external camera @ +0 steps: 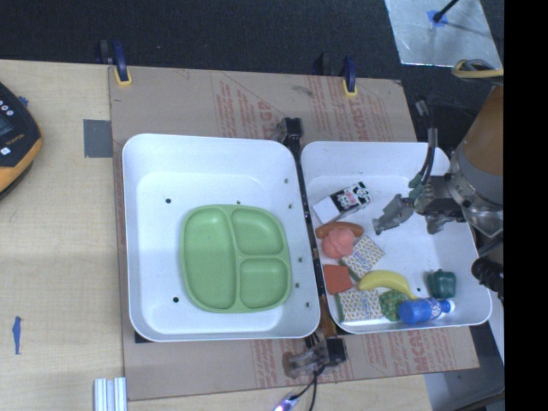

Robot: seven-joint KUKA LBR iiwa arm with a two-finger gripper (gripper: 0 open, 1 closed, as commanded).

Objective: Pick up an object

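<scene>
My gripper (413,219) hangs over the right part of the right bin (377,157), with the arm coming in from the right edge. Its two grey fingers (388,217) are spread apart with nothing between them, so it is open. To its left lie a small black-and-white box (349,198) and a pink lump (340,238). Nearer the front are a patterned packet (365,253), a red block (336,276), a yellow banana (385,280), a blue bottle (424,311) and a dark green cup (442,282).
The left bin (154,165) holds a light green divided plate (235,257). A yellow and black device (13,139) sits at the bench's left edge. Clamps (348,74) hold the cardboard at the back.
</scene>
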